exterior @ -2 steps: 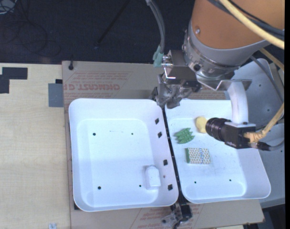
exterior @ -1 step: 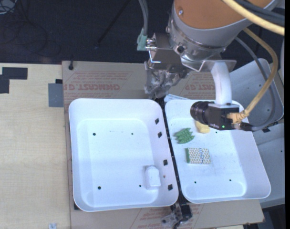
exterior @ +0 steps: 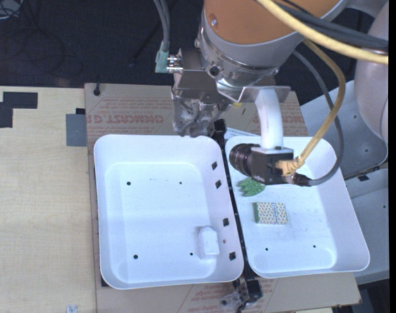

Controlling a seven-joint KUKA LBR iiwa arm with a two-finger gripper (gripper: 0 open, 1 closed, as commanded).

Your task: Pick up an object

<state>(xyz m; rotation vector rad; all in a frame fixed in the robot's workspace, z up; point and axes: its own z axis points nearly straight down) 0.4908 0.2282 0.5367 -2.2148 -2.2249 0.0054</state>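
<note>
At the back of the surface (exterior: pixel 35 194), the gripper (exterior: pixel 193 119) hangs over the far rim of the left bin (exterior: pixel 113 175), close to the divide between the two bins; its tip is a blurred grey mass, and whether the jaws are apart or together cannot be told, nor is anything seen between them.

The likeliest failure, as a judgement, is a descent onto nothing: directly below the gripper lies bare rim and bin wall, well apart from every object. A straight drop from here could strike the rim or the black clips along the divide rather than close on anything.

The left bin holds one white block (exterior: pixel 208 241), near its front right corner, just beside the divide. It is white on white and sits close to the wall, so the jaws might foul the wall or slip off its smooth top.

The right bin (exterior: pixel 341 240) holds a small green piece (exterior: pixel 251 187) near its left wall, and a flat patterned packet (exterior: pixel 270 212) just in front of it. The packet lies flat and looks thin, probably hard to pinch. A black cylindrical unit (exterior: pixel 253 162) on the arm hangs over the green piece, partly crowding it
</note>
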